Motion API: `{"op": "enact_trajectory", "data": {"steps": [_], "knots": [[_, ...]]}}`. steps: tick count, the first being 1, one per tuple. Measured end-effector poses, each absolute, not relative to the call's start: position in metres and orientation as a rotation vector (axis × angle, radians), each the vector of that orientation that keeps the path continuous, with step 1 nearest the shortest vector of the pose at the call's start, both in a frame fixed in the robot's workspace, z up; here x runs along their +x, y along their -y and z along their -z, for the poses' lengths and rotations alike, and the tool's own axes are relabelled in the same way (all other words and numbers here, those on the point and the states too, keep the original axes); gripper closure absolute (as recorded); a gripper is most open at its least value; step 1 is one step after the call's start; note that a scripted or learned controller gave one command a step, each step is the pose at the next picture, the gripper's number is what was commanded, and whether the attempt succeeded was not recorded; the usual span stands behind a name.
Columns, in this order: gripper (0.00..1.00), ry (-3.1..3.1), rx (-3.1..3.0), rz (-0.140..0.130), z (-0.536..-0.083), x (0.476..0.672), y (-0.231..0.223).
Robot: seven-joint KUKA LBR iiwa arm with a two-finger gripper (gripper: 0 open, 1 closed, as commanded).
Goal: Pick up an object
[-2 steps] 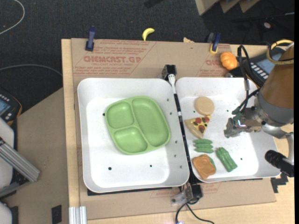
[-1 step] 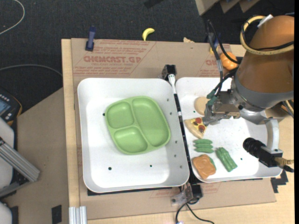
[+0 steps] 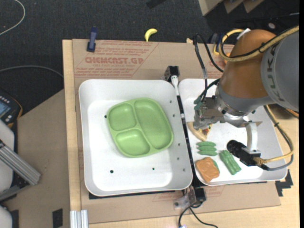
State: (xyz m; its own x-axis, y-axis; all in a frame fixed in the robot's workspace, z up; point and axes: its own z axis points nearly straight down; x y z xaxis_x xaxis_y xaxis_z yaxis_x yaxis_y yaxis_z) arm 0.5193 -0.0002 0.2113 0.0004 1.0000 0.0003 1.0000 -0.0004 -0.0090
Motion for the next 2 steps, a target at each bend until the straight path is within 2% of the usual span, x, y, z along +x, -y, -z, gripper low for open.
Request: {"op": "enact_trajectory", "data": {"steps": [1, 2], "knots": [[1.0, 2.23, -2.229, 0.02, -0.359, 0.48, 0.008], [1.0, 2.235, -2.22, 0.019, -0.456, 0.48, -0.041]]}}
